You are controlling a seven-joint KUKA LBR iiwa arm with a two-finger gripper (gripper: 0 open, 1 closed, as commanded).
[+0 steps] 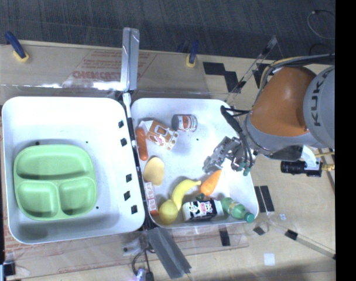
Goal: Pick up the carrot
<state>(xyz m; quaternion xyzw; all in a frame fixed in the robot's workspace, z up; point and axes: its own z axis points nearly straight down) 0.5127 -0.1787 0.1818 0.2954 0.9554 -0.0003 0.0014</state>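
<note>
Carrot (211,182) lies in the right bin (210,111), in the lower middle right of the frame, tilted with its thicker end up toward the claw. Its lower tip comes close to the banana (184,190), which curves just to its left. The claw (223,155) hangs just above and slightly right of the carrot, its dark metal parts bunched over the carrot's upper end; how far apart it stands cannot be told from this angle, and nothing shows clearly between its parts. Whether it touches the carrot cannot be told either. The arm (283,107) comes in from the right side of the frame, with its orange band rounded above the wrist.

Along the bottom edge of the right bin sit a lemon (168,211), a small black and white carton (199,210) and a green bottle (236,208) lying on its side, in that order from left to right. Higher up are a pale yellow rounded piece (154,170), a sausage (141,143) along the left wall, an orange and white packet (161,134) and a small can (184,122) on its side near the top.

The left bin (61,107) holds a green divided tray (55,181), at the left of the frame. Both bins rest on the wooden tabletop (61,63).
</note>
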